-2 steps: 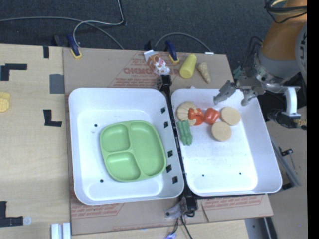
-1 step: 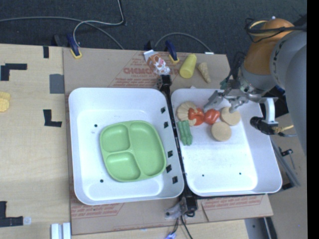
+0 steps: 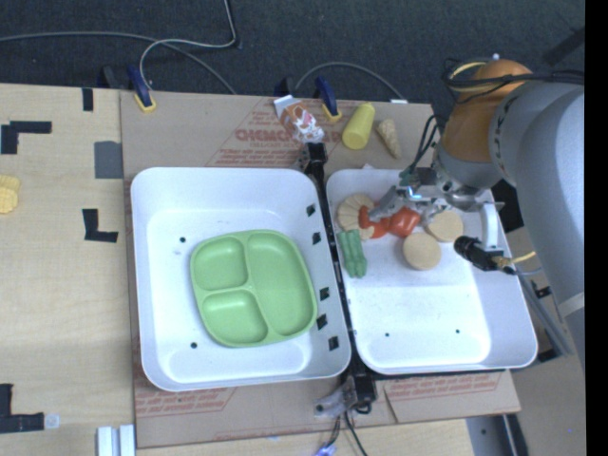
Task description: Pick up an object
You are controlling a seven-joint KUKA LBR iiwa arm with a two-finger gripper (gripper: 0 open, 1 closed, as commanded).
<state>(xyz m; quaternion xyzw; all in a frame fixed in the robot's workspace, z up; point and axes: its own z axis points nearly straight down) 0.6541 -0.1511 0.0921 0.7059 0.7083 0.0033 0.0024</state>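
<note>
The right bin [image 3: 437, 335] holds several toy foods in its far half: a red piece [image 3: 399, 223], a tan scalloped piece [image 3: 352, 212], a green pickle-like piece [image 3: 353, 253] and two tan round pieces [image 3: 423, 252] [image 3: 445, 226]. My gripper [image 3: 397, 202] hangs low over this cluster, right above the red piece and beside the scalloped one. Whether it touches or holds anything cannot be made out. The arm's orange band [image 3: 470, 126] rises behind it.
The left bin [image 3: 161, 207] carries a green divided plate [image 3: 253, 287]. Behind the bins on the cardboard lie a yellow cylinder [image 3: 358, 126], a tan cone [image 3: 389, 138] and a small packet [image 3: 302, 120]. Cables run along the back.
</note>
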